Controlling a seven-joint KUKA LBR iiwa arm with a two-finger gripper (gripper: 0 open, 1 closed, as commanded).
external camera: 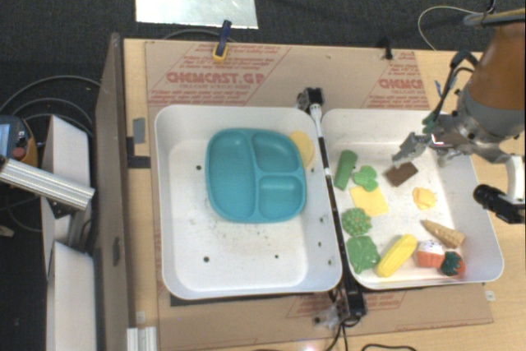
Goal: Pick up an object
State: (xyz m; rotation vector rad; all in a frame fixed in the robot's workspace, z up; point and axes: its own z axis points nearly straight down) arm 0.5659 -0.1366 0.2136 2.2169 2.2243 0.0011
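pick not yet done, by the look of it: every toy food lies loose in the right bin [491, 259]. lower right of frame: corn [396, 255], cone [443, 233]. mid right: brown piece [401, 173], likely target, resting on the bin floor. just above it, gripper [428, 143] hangs low, fingers spread wide, nothing between them. arm enters from the right edge, wrist tilted down-left.

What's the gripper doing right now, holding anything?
Gripper: over the right bin, just above the brown piece; nothing seen between its fingers; open or closed cannot be told.
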